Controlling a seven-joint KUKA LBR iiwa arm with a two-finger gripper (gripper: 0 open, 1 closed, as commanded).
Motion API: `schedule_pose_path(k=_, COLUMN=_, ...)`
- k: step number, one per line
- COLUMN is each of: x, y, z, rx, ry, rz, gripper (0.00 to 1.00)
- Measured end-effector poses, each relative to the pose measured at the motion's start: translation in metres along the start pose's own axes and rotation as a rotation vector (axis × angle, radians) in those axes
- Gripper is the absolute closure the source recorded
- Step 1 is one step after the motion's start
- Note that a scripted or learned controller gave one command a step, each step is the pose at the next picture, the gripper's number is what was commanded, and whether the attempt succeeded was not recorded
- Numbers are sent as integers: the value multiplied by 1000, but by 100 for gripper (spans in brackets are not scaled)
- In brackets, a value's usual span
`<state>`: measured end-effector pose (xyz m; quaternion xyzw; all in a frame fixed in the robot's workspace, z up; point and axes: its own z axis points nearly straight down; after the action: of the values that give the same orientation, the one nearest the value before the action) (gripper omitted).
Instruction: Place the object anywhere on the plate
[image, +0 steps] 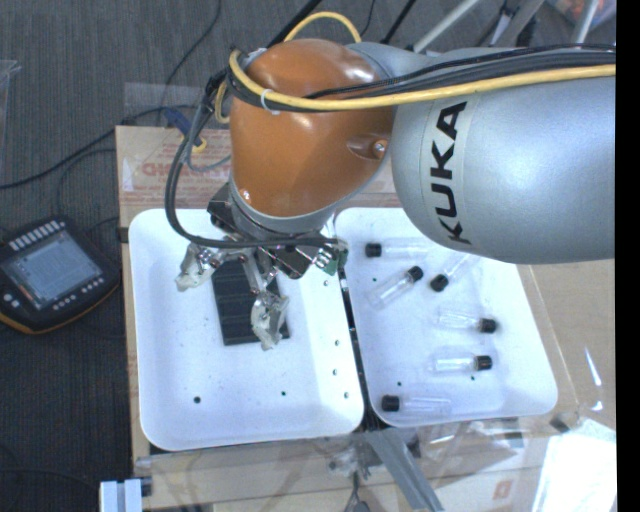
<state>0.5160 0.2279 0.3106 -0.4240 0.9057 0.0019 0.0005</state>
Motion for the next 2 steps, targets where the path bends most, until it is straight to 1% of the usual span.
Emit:
schedule_pose_path(k=1, x=-2, y=0, z=-8, rx=-2, ry=-2, rz=3, gripper=100)
schedule_pose_path(k=2, x=5, y=8, z=38, rx=-2, ry=0, rz=-85, gripper=100)
